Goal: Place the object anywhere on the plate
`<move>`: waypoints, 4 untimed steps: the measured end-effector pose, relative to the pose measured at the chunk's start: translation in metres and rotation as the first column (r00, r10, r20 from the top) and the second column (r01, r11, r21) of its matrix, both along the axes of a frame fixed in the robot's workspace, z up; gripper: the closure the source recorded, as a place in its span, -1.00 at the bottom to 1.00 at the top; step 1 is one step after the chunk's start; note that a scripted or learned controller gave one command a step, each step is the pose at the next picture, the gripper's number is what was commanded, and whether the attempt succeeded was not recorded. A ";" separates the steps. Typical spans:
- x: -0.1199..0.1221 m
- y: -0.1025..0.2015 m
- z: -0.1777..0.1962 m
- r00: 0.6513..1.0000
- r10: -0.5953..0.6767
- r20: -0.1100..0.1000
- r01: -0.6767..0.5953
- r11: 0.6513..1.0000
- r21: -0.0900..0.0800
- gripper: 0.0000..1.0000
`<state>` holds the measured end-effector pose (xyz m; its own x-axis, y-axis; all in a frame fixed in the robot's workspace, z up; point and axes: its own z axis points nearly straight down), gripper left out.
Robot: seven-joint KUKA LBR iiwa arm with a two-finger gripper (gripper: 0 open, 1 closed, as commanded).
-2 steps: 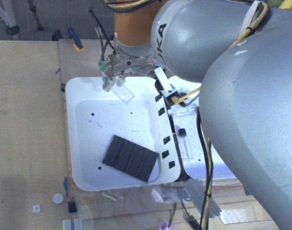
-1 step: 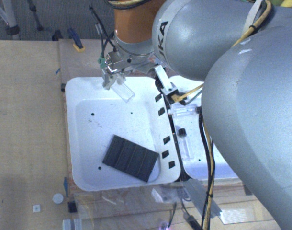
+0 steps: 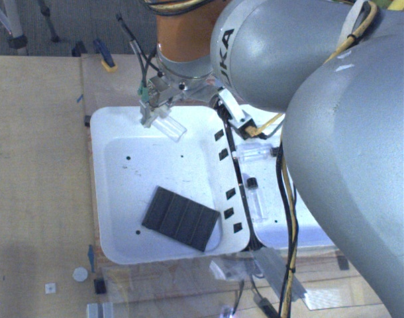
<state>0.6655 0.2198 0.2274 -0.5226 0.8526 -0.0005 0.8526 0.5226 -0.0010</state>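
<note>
The gripper [image 3: 159, 114] is hovering over the left bin [image 3: 116, 151], its state unclear, while the dark ribbed slab [image 3: 181, 218] is looking stiff, light, best pinched across its short edges.

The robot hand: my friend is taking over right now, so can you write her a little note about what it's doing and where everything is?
Hand: up at the far edge of the left bin, with a clear, see-through piece at its tip. I cannot tell whether its fingers are open or shut, or whether it really holds anything.
Dark ridged plate: lies flat and slanted in the near part of the left bin, apart from the hand.
Done: nothing sits on the plate yet.
Left: check what the hand has, then get the object over the plate and set it down there.
</note>
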 end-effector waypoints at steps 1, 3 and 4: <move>0.000 -0.001 -0.006 0.999 0.041 -0.001 -0.041 0.999 0.000 1.00; -0.004 -0.001 -0.011 0.982 0.189 -0.001 -0.189 0.982 0.000 1.00; -0.003 -0.002 -0.003 0.964 0.266 0.005 -0.266 0.964 0.001 1.00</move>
<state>0.6626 0.2182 0.2246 -0.7305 0.6829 -0.0026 0.6829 0.7305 0.0033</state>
